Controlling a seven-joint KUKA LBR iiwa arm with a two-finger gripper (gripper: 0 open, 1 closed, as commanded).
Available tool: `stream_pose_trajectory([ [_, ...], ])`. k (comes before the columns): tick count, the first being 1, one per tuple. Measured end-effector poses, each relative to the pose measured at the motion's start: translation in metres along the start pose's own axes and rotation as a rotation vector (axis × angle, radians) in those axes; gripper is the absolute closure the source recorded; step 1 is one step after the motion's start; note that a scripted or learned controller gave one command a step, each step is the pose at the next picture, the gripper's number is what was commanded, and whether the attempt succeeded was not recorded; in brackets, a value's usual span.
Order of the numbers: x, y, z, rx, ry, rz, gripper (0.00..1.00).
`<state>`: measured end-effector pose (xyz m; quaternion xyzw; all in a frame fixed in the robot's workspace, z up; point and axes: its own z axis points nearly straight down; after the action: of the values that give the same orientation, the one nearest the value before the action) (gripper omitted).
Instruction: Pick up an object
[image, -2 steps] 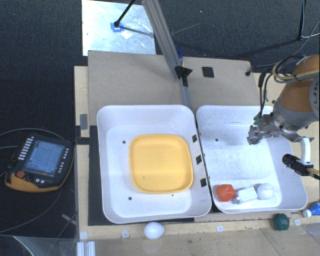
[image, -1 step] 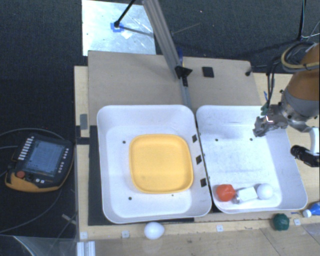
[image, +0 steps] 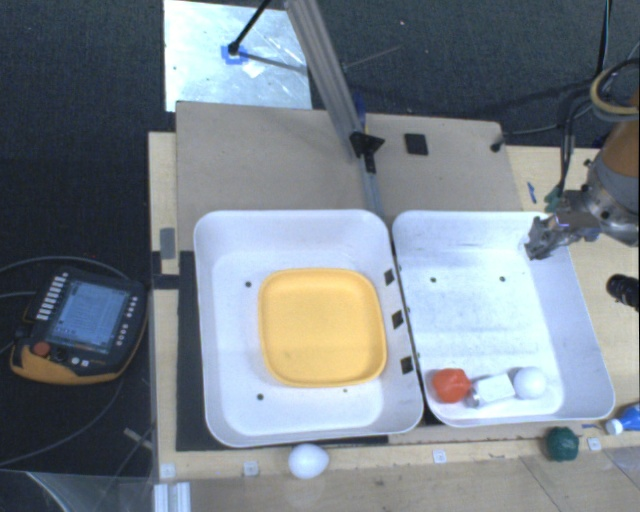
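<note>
In the right bin (image: 500, 300), near its front edge, lie a small red object (image: 449, 384), a white block (image: 492, 390) and a white ball (image: 530, 381), close together. The gripper (image: 543, 240) hangs at the bin's far right rim, well behind these objects and apart from them. Nothing shows between its fingers. A yellow square plate (image: 322, 326) rests in the middle of the left bin (image: 225, 300).
A white egg-shaped thing (image: 308, 460) and a dark green ball (image: 561, 443) lie on the bench in front of the bins. A teach pendant (image: 78, 321) sits at the left. A metal pole (image: 335, 75) slants in from the top.
</note>
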<state>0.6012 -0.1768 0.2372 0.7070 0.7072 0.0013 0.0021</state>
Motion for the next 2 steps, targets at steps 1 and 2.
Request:
stream_pose_trajectory([
  [1,0.046,-0.003,0.009,0.004,0.002,-0.003,1.00],
  [2,0.097,-0.008,-0.001,0.003,0.002,-0.004,1.00],
])
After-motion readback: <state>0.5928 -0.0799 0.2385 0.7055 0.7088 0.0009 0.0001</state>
